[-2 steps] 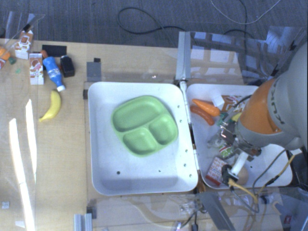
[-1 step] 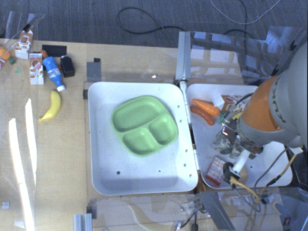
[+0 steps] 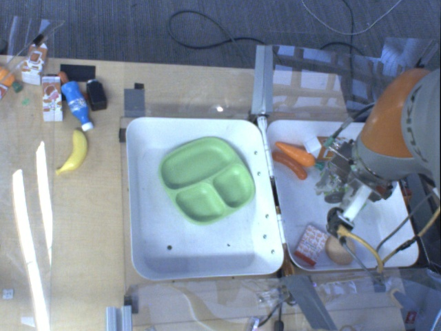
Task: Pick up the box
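Observation:
The box (image 3: 311, 244) is small, red and white patterned, and lies flat near the front left corner of the right bin (image 3: 296, 205). My gripper (image 3: 329, 183) hangs over the middle of that bin, behind and a little right of the box and apart from it. The grey arm with its orange band (image 3: 391, 119) comes in from the right above it. I see nothing held in the gripper.
An orange carrot (image 3: 294, 158) lies at the right bin's back left. A tan egg-shaped object (image 3: 337, 252) rests just right of the box. A green divided plate (image 3: 206, 178) sits in the left bin (image 3: 148, 240). A banana (image 3: 74, 152), a blue bottle (image 3: 76, 105) and small cartons (image 3: 51, 97) lie on the bench at left.

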`<move>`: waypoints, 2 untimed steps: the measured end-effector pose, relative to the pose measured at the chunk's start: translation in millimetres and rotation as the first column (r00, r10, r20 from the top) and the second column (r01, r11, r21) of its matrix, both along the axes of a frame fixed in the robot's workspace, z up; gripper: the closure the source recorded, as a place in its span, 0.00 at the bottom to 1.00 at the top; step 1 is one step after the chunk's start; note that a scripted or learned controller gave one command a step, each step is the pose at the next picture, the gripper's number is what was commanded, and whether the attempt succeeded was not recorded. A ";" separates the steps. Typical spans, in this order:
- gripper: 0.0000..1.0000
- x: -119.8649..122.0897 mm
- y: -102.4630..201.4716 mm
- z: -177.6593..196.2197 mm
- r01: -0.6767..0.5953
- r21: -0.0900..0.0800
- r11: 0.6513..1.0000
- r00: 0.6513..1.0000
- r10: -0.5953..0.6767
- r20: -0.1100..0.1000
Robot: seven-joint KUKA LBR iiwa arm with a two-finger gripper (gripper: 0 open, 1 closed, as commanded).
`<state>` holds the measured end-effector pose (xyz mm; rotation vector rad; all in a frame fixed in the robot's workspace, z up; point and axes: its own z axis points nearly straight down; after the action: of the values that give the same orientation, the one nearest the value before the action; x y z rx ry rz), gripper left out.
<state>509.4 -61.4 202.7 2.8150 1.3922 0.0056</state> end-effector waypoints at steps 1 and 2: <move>1.00 -22.3 24.1 -18.5 0.019 0.000 1.000 1.000 -0.019 -0.003; 1.00 -21.8 41.4 -16.8 0.095 0.000 0.995 0.995 -0.095 -0.002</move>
<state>487.6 -20.0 185.9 2.8791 1.2567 0.0036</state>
